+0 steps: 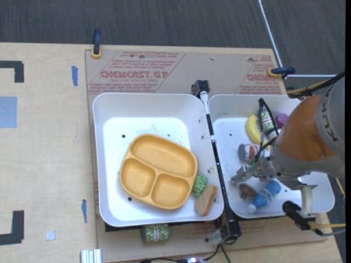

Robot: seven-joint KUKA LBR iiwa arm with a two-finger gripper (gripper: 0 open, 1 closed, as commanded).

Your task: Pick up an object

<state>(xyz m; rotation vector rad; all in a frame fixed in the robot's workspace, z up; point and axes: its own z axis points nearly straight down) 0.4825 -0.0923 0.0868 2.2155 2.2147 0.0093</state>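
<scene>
I see a pale wood tabletop [44,163] with black corner marks and blue tape bits on its left part, and dark grey carpet [164,10] beyond its far edge. A brown sheet printed in red lettering [137,73] lies under two white bins, clipped at its far corners.

The left bin [104,147] holds a yellow divided tray [158,171], tilted a little, with a green toy [199,184] and a tan bread-like piece [205,200] just beside its near right corner. A small green can [156,233] sits outside, by the bin's near rim.

The right bin [230,130] holds the pickable things: a yellow banana [252,129] and a purple piece [281,118] toward the far side, a brown lump [247,190] and a blue bottle [264,195] nearer.

The arm, with its orange band [304,133], reaches in from the right and covers much of that bin. The claw [249,171] is low among the objects, just beside the brown lump and bottle; I cannot tell how its jaws stand or whether it grips anything. A dark cable loops past the banana.
</scene>
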